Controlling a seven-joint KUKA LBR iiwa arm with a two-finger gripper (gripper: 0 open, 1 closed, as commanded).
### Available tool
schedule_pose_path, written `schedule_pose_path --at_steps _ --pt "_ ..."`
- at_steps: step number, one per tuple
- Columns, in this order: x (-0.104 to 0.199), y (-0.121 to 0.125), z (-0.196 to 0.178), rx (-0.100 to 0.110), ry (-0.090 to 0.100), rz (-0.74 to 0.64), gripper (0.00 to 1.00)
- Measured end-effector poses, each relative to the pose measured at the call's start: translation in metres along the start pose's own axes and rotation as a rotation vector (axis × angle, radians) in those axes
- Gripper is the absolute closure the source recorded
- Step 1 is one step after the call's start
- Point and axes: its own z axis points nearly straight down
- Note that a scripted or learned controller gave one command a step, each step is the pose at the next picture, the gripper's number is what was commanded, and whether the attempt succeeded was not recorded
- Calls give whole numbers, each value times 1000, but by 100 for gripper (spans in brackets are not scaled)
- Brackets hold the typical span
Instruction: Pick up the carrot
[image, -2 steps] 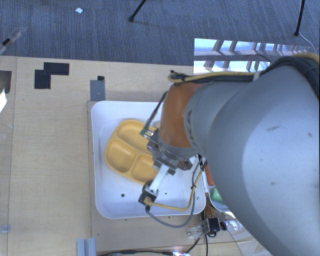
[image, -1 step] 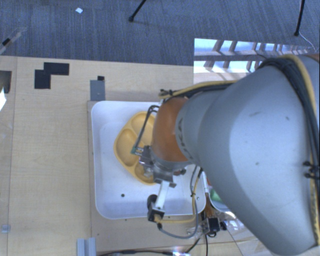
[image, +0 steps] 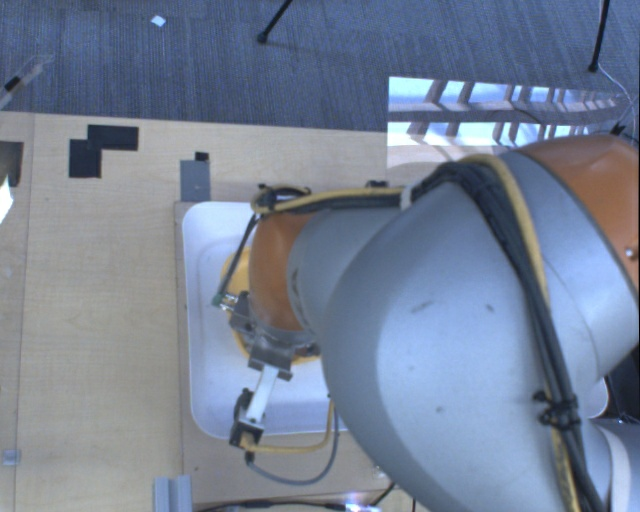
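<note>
My arm reaches in from the right and covers most of the left white bin (image: 205, 330). The orange band of the wrist (image: 270, 270) hangs over the bin's middle. Below it, the grey gripper (image: 262, 348) points down into the bin, seen from above. A thin yellow curved edge (image: 233, 268) peeks out along the left side of the wrist; I cannot tell what it belongs to. The arm hides whatever lies under the gripper, and the bin floor beneath it is out of sight.
The bin's left wall and front left corner (image: 200, 415) are bare white. Pale wooden bench (image: 90, 330) stretches to the left, with black markers (image: 100, 148) at the back. A grey bracket (image: 195, 178) stands behind the bin. The arm's large grey elbow (image: 450, 340) covers the right side.
</note>
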Motion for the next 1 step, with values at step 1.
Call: schedule_pose_path --at_steps 1 --pt "2 7 -25 22 -22 381 100"
